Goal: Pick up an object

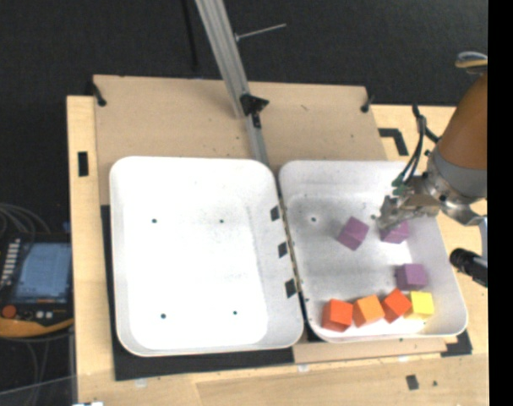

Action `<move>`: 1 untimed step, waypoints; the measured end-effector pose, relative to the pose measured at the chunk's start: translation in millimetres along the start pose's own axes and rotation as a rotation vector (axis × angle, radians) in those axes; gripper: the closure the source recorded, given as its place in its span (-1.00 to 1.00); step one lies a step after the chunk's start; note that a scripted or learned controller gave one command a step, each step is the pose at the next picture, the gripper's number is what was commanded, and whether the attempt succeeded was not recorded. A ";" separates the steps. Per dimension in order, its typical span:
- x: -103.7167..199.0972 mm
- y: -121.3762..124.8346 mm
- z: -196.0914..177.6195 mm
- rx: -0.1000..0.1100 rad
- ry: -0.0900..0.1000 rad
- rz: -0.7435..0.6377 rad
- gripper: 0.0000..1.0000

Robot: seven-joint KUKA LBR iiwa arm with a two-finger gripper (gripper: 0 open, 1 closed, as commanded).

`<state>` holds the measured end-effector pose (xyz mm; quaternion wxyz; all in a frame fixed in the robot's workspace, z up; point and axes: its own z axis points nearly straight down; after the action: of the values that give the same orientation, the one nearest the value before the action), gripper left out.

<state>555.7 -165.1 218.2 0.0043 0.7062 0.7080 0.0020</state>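
The right bin (324,189) holds several small blocks. My gripper (394,216) reaches in from the right and hangs over the bin's far right part, directly above a purple block (396,233) that it partly hides. A second purple block (353,233) lies just left of it, and a third purple block (412,275) sits nearer the front right. Along the front wall, an orange-red block (337,314), an orange block (368,309), a red block (397,304) and a yellow block (422,302) stand in a row.
The left bin (125,227) sits beside the right one, with a divider edge (286,252) between them. A slanted metal pole (226,57) rises from the bench behind the bins. A blue-screened device (36,277) lies off the bench at the left.
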 end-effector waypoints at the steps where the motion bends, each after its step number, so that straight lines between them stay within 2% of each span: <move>1: 3.8 6.0 -62.7 0.000 0.000 -0.002 1.00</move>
<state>561.2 -161.1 280.9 0.0042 0.7057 0.7085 0.0022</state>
